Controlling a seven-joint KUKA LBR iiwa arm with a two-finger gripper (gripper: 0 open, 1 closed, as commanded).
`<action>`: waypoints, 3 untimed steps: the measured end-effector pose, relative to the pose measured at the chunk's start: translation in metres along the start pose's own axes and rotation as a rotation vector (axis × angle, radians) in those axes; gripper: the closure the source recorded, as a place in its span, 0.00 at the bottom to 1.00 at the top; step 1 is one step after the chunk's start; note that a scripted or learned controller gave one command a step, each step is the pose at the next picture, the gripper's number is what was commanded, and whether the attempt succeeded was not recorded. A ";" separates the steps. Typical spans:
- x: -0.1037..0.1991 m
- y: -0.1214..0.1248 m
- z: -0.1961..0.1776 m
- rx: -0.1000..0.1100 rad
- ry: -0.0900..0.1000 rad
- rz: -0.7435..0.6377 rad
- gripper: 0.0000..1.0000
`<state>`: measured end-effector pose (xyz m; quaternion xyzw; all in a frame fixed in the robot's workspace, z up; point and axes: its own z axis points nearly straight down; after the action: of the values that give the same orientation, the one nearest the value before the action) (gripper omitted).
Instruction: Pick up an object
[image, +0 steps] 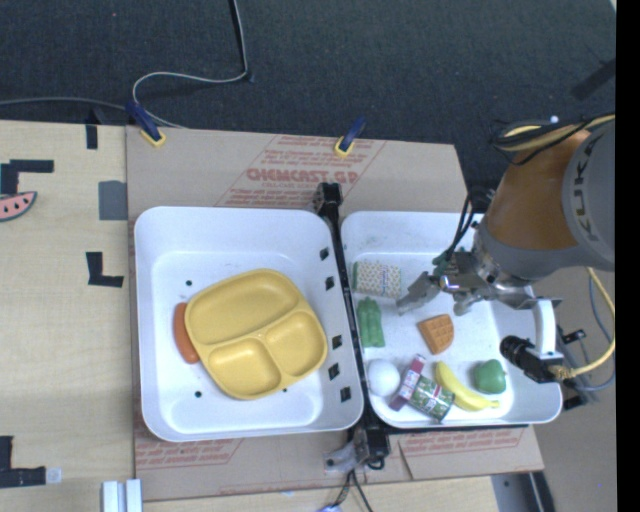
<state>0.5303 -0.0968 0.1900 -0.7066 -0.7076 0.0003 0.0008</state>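
Camera view: gripper (428, 291) fingers spread wide, holding nothing, over bare floor of the right bin (420, 228); orange block (436, 333) near.

light: even, bright overhead; shadows: soft, faint | focus: slightly soft; white bins (160, 300) mildly glaring

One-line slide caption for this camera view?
End effector hovers in the right bin near the orange block; yellow tray fills left bin.
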 end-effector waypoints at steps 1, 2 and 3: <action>-0.035 -0.004 0.099 -0.013 -0.005 0.002 0.00; -0.036 -0.003 0.087 -0.019 -0.007 0.002 1.00; 0.009 0.051 0.005 -0.002 -0.001 -0.001 1.00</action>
<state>0.5813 -0.0876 0.1845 -0.7063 -0.7079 -0.0002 -0.0002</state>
